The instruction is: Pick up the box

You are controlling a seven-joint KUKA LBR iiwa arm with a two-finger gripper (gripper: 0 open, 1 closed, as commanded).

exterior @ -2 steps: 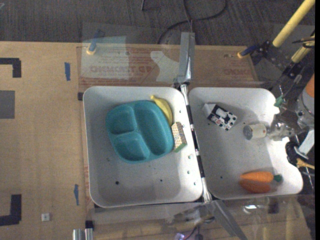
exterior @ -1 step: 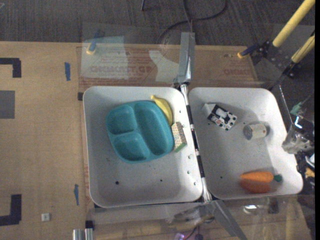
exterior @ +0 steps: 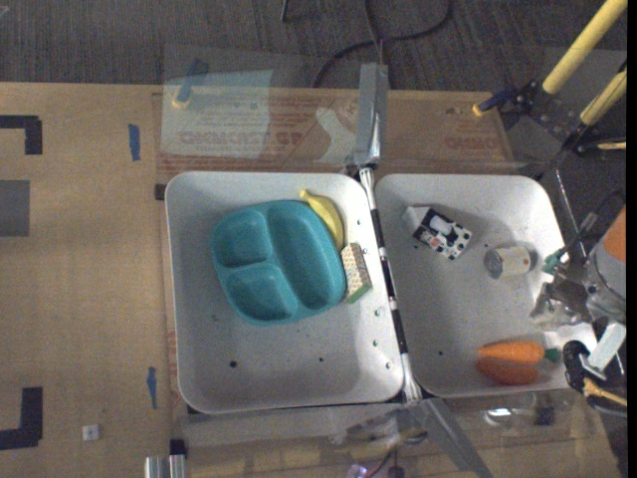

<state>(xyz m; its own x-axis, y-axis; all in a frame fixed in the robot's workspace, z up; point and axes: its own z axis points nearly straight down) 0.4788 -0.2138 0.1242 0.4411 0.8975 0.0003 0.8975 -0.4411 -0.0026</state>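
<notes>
A small black-and-white box (exterior: 441,233) lies tilted in the upper left part of the right bin (exterior: 468,317). A second small box (exterior: 356,270), yellowish with a green edge, leans at the right side of the left bin (exterior: 269,366), against a teal plate. My gripper (exterior: 564,295) hangs at the right rim of the right bin, well to the right of both boxes and apart from them. Nothing shows in its grasp.
A teal divided plate (exterior: 278,261) fills the middle of the left bin, with a banana (exterior: 326,213) behind it. In the right bin lie a small grey-white cylinder (exterior: 508,260) and an orange carrot (exterior: 513,361) near the front right corner.
</notes>
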